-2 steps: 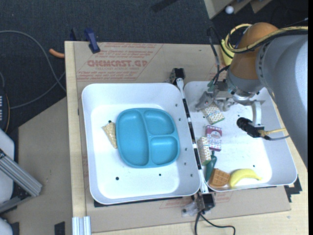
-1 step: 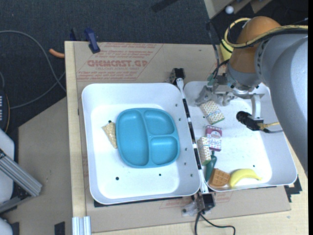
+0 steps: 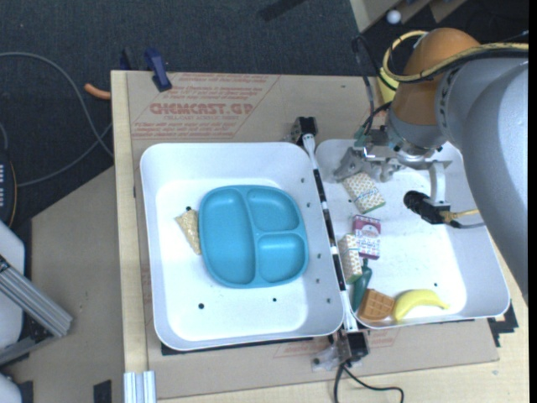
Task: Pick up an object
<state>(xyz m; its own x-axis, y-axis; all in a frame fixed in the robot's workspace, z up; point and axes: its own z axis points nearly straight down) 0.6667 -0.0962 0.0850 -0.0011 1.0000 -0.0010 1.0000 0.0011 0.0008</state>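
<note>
Grey and bulky, the robot arm (image 3: 491, 116) with its orange band covers the far right corner of the right-hand shallow white plastic bin (image 3: 474, 280), and its metal gripper (image 3: 369, 164) sits low by that bin's far left corner; whether the jaws are open or closed cannot be told, and nothing can be seen between them. The left-hand shallow white plastic bin (image 3: 168, 309) carries a big turquoise plastic plate with three compartments (image 3: 252, 233) near its middle, and a small tan cracker-like piece (image 3: 190, 227) lies touching the plate's left edge. In the right bin, a pale checked packet (image 3: 364, 192) lies just beside the gripper, towards the near side. A small purple and white carton (image 3: 367, 236) lies further along the left wall. At the near left corner lie a yellow toy banana (image 3: 418, 303) and a small brown waffle-patterned piece (image 3: 376, 306), close together.
</note>
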